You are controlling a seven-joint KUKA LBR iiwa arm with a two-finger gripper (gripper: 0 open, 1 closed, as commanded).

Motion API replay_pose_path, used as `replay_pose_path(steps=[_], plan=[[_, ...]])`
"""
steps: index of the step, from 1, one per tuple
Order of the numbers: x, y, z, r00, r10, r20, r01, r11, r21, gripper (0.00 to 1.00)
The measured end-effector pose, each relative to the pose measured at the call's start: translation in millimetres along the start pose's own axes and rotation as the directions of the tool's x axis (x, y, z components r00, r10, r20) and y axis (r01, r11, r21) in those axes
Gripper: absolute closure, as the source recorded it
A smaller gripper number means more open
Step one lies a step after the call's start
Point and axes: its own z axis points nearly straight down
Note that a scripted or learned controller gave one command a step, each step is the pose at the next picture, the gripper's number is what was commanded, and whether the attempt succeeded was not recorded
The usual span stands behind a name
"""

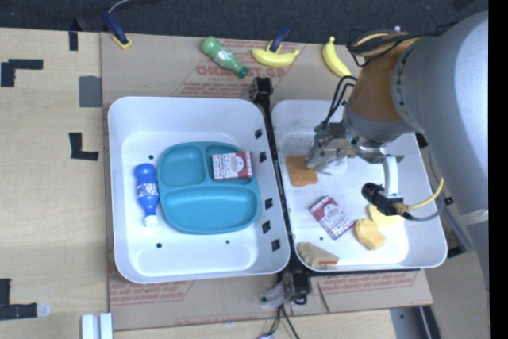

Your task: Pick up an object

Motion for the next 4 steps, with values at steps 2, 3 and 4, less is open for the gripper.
replay_pose_path(steps=[2,3,4], plan=[[-0.5,-25.1,9.3,1.000,-0.001,-0.001,0.001,1.000,-0.003,0.00],[2.1,18.7,10.3,1.000,-0.001,-0.003,0.001,1.000,0.001,0.00],[-1.6,-0.1,11.1,1.000,-0.001,-0.003,0.001,1.000,0.003,0.00]])
